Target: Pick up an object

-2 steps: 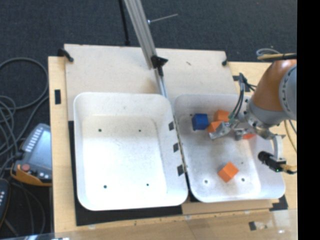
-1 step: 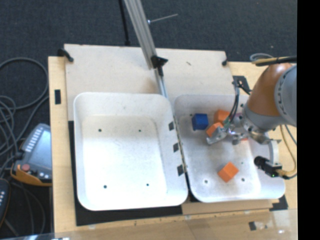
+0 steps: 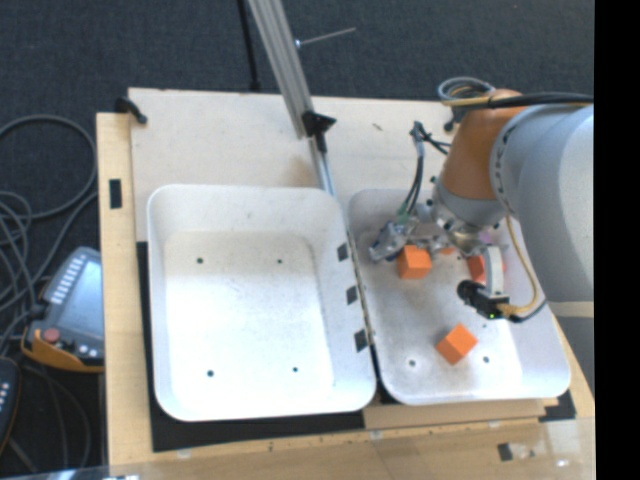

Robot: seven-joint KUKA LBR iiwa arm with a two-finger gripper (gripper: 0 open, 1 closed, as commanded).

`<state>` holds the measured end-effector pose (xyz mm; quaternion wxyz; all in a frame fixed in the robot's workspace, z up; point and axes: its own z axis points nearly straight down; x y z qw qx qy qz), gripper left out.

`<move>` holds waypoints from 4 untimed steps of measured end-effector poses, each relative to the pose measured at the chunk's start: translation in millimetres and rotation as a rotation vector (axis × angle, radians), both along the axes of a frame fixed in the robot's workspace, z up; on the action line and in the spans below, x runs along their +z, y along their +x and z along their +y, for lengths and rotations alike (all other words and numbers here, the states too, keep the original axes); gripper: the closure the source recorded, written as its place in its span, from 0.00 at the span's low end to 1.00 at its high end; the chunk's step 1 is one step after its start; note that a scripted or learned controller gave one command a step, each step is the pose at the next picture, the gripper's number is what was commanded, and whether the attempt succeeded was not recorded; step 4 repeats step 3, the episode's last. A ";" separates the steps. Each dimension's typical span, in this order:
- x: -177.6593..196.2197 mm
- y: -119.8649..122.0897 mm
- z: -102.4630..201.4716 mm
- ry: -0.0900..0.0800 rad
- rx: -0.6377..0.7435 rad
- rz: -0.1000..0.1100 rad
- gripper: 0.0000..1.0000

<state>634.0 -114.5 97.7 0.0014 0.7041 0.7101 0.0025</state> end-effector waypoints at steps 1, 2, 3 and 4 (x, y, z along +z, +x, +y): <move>10.9 -2.0 -6.5 -0.005 -0.002 0.003 1.00; 104.5 6.9 85.4 0.000 0.001 -0.003 1.00; 98.8 -8.4 134.7 0.000 -0.002 0.007 1.00; 98.8 -8.4 134.7 0.000 -0.002 0.007 1.00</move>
